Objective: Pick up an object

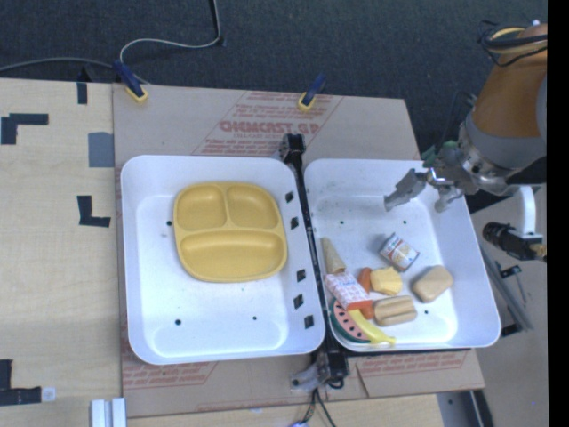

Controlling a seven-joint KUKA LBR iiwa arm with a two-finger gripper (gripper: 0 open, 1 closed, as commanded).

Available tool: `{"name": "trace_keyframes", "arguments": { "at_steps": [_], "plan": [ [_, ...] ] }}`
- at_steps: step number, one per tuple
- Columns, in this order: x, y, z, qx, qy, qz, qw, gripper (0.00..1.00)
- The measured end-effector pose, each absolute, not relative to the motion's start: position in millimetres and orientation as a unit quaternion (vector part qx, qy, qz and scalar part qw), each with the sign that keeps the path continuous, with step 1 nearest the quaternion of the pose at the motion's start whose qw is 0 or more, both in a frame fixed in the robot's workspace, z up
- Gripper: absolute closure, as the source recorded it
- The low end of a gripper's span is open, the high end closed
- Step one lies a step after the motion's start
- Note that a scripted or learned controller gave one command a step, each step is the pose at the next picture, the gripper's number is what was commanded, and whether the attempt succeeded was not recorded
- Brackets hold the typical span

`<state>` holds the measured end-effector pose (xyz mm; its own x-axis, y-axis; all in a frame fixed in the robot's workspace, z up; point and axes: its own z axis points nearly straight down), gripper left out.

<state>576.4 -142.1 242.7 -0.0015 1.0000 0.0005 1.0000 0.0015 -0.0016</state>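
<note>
Can lies below gripper, prob. apart.

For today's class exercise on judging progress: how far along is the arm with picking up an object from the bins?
Done: nothing looks lifted; the can, bread roll and other toy foods lie in the right bin. In hand: the gripper hangs open above that bin's upper part, holding nothing. Left: descend, close on one object, lift.

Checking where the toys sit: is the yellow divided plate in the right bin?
No, the yellow divided plate lies in the left bin.
</note>
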Motion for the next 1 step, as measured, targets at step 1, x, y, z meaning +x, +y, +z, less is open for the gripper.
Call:
{"name": "trace_keyframes", "arguments": {
  "at_steps": [1],
  "plan": [
    [547.6,-163.0,123.7,-0.707,-0.707,0.0009,0.002,0.00]
  ]
}}
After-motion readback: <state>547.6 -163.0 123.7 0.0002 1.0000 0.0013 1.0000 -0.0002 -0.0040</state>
